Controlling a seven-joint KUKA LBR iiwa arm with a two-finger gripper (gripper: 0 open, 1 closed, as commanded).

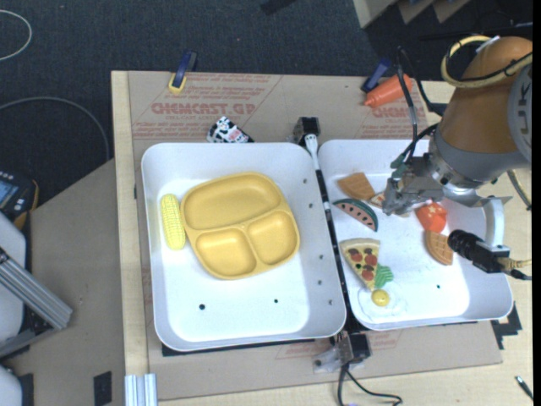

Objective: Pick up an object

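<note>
The brown cardboard-topped bench (254, 100) carries my two shallow white plastic bins side by side. The left white bin (169, 294) holds a large yellow plastic divided plate (241, 224) with three compartments, and just beside the plate's left edge lies a yellow toy corn cob (172, 221), roughly upright in the view.

My grey arm with its orange band (486, 91) reaches in from the right over the right white bin (473, 299). My jaws (404, 194) sit low over the upper middle of that bin; I cannot tell whether they are wide or narrow, nor whether anything sits between them.

Near the jaws lie several toy foods. A brown toast-like slice (357, 184) lies just to their left, and a green-rimmed watermelon slice (359, 212) lies below that. A red toy tomato (432, 216) lies just to the lower right of the jaws, with a small brown waffle-patterned piece (439, 247) beneath it. Toward the bin's front lie a toy pizza slice (363, 259), a small green leafy piece (384, 274) touching it, and a toy fried egg (380, 298).
</note>
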